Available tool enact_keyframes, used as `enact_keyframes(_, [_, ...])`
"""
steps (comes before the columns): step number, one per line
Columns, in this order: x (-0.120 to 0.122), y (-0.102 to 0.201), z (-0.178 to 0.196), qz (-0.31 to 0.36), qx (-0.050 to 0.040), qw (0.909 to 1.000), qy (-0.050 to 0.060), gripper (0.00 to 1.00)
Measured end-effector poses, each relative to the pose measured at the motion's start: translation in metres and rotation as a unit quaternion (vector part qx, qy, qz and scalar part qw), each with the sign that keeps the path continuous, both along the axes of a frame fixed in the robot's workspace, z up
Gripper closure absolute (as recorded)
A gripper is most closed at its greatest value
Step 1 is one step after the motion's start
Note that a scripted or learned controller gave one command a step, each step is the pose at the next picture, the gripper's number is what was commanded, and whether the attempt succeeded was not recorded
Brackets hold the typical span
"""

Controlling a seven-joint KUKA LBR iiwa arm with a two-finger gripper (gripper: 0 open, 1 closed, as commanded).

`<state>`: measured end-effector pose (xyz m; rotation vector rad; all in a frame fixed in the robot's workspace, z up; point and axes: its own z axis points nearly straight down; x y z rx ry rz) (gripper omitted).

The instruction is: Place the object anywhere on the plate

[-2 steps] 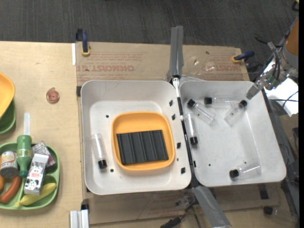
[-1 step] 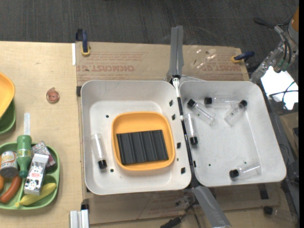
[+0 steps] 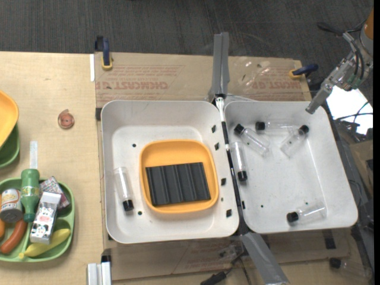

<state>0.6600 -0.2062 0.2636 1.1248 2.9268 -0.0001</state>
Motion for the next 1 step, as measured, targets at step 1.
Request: enact_keyframes(1, [0.0009,-0.0006,0.0095,0.0,-0.0008,1.0,-0.002,1.0])
